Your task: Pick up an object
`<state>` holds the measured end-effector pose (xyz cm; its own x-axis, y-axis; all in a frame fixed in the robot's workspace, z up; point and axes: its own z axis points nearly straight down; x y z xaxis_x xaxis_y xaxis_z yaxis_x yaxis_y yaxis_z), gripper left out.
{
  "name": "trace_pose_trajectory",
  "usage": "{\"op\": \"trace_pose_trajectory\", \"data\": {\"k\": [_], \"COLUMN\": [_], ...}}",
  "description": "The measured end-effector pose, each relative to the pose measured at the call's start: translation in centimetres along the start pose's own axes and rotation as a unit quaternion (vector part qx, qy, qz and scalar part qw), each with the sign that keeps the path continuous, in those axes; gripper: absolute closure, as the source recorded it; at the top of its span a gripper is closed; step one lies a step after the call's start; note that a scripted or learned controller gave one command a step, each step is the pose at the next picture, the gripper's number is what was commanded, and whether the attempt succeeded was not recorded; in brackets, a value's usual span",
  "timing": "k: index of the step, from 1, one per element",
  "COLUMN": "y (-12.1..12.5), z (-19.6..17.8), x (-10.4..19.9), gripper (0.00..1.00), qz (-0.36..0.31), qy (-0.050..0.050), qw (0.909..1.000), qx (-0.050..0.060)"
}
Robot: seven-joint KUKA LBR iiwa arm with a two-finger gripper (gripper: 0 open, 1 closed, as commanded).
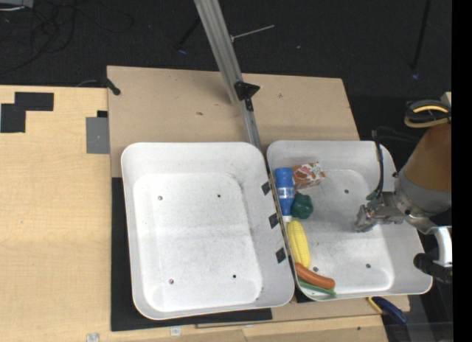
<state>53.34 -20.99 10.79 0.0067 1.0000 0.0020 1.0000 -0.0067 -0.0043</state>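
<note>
From the camera view, two white bins sit side by side on the bench in the lower half of the frame. The left bin (195,230) shows bare white floor. The right bin (346,267) holds a row of objects along its left wall: a blue bottle (284,186) at the top, a red and white packet (308,175) just to its right, a dark green piece (302,206) below that, then a yellow corn cob (298,243), and an orange-red item (316,280) on a pale green one at the lower left corner. The arm enters from the right edge of the frame, and its gripper (366,217) hangs low over the right part of this bin, well apart from the row. Whether the pincer is open or closed cannot be told; nothing is visibly held.
</note>
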Motion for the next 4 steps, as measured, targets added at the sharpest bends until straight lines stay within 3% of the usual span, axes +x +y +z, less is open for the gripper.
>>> {"op": "trace_pose_trajectory", "data": {"k": [1, 2, 3, 4], "y": [-1.0, 0.0, 0.0, 1.7], "z": [-5.0, -9.7, -10.1, -11.0], "x": [0.0, 0.2, 0.2, 5.3], "gripper": [1.00, 1.00, 1.00, 1.00], "qz": [0.000, -0.004, -0.005, -0.006], "qy": [-0.001, -0.001, -0.001, 0.000], "qw": [1.0000, 1.0000, 1.0000, 1.0000], "qx": [-0.003, -0.004, -0.002, -0.002]}}
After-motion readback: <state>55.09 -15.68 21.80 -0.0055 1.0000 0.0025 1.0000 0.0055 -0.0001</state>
